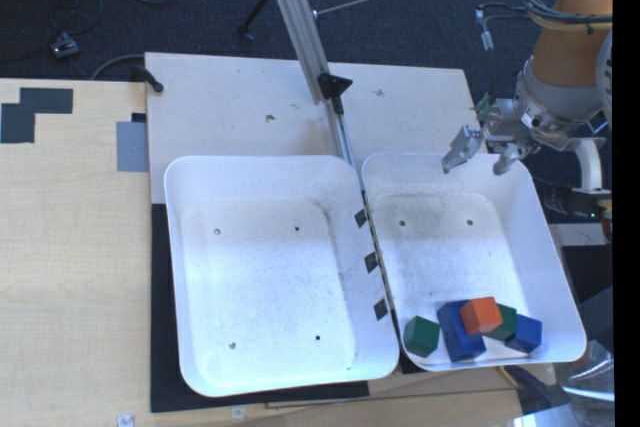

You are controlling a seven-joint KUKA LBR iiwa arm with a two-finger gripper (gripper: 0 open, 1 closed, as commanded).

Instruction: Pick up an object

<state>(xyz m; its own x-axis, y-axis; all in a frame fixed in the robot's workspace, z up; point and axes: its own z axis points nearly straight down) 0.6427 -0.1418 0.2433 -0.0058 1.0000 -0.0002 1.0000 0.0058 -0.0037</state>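
Two white bins sit on the bench. The blocks (477, 326) huddle in the right bin's (452, 215) near corner, well apart from the gripper (483, 153), which hangs spread and empty over the far rim.

Left bin (190, 215) floor bare, blocks (475, 327) crowd right bin's (545, 235) near corner
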